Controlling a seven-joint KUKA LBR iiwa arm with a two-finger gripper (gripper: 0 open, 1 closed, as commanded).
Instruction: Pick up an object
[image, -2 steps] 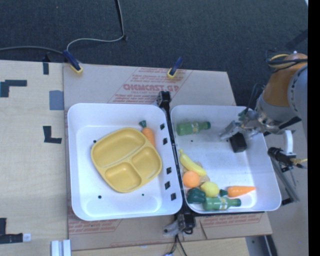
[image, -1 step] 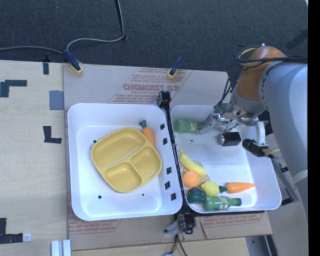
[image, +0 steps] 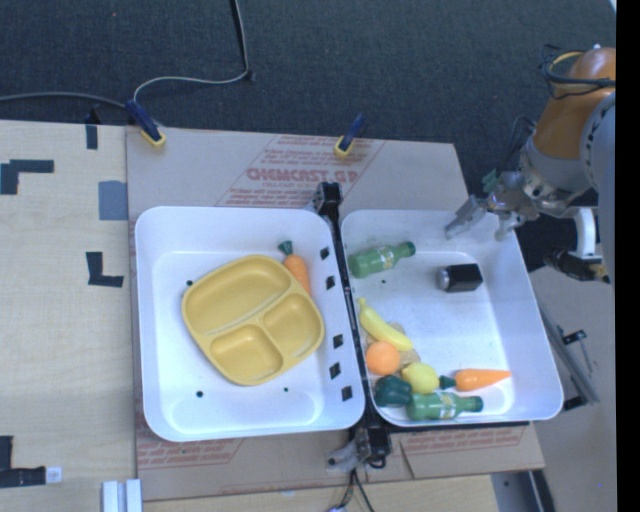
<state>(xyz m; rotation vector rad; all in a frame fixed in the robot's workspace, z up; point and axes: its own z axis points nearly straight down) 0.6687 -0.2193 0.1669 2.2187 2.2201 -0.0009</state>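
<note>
A: Eyes on the right bin (image: 520, 300), where the pickings are. A black block (image: 459, 277) lies alone on bare floor toward the far side, well apart from everything else, and to me the easiest target.

B: And a green bottle (image: 380, 259) near the divider, lying flat. Down at the near end it's crowded: banana (image: 383, 327), orange (image: 382, 358), lemon (image: 421, 377), a carrot (image: 481, 379), a second green bottle (image: 443, 405), all packed close or touching.

A: The left bin (image: 160, 300) has the yellow tray (image: 253, 318) with another carrot (image: 296, 270) tucked at its far edge.

B: Now the gripper (image: 483, 218). It hangs over the far right corner of the right bin, fingers spread apart, nothing between them.

A: So nothing is picked yet. I'd call this the approach stage, the arm (image: 570, 120) poised high at the rim.

B: Next move, as I read it: slide in over the block, line the fingers across its short sides, then drop straight down and close.

A: The risk is nudging it away on that slick white floor.
</note>
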